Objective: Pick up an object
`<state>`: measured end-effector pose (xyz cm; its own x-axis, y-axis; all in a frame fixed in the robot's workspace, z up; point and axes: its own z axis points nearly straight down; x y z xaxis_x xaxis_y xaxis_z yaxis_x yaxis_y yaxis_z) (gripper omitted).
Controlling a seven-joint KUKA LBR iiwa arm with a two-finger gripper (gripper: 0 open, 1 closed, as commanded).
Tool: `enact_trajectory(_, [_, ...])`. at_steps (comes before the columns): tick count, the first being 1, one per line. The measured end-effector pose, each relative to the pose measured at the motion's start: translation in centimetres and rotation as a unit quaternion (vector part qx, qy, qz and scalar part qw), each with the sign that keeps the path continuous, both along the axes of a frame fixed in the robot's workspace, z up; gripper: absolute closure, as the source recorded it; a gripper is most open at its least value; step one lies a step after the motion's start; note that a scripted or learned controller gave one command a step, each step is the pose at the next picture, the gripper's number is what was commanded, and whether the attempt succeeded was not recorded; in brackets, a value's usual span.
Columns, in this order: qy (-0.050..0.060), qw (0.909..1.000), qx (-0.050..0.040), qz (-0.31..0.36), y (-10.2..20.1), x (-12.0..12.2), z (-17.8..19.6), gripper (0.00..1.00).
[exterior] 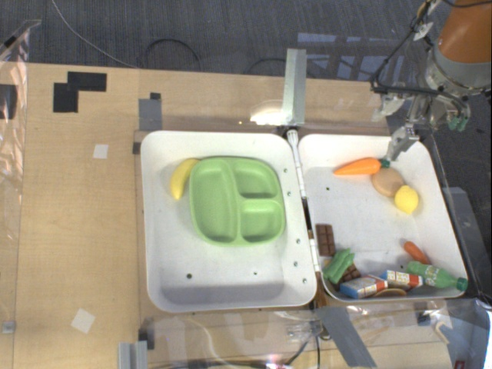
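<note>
Above the far rim of the right bin point(438, 167), the gripper point(400, 141) hangs from the grey arm point(453, 68) with its orange band point(465, 29); its fingers are too small and dark to make out, so I cannot tell whether the jaws are apart or together, and nothing can be seen held between them.

Just below the jaws lies the carrot point(358, 167), its green end nearest them, the orange body stretching away to the left across the bin floor. Just below and a little right of the carrot's green end sits a tan potato point(387, 181), and touching it on the lower right is a lemon point(407, 199). These three lie close together in the far half of the bin, near the jaws but apart from them.

Farther from the jaws, along the near wall, things crowd together: a chocolate bar point(326, 240) by the divider, a green piece point(337, 267), a small carton point(363, 287), a green bottle point(435, 276) and a small red piece point(416, 251). Between this cluster and the carrot the white floor lies bare.

Well left of the jaws, past the divider, the left bin point(165, 283) bears a green tray point(234, 200) with a banana point(181, 177) touching its left edge.
</note>
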<state>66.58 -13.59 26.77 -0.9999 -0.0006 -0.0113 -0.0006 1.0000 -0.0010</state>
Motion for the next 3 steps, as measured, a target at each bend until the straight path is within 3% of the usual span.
enact_trajectory(1, [0.006,0.9999,0.0014,0.010,1.9,0.0,-17.4,0.00])
enact_trajectory(2, [0.007,1.0000,0.0016,-0.003,1.3,0.4,-17.9,0.00])
enact_trajectory(3, [-0.001,0.9986,0.0015,-0.053,5.3,-5.3,-17.8,0.00])
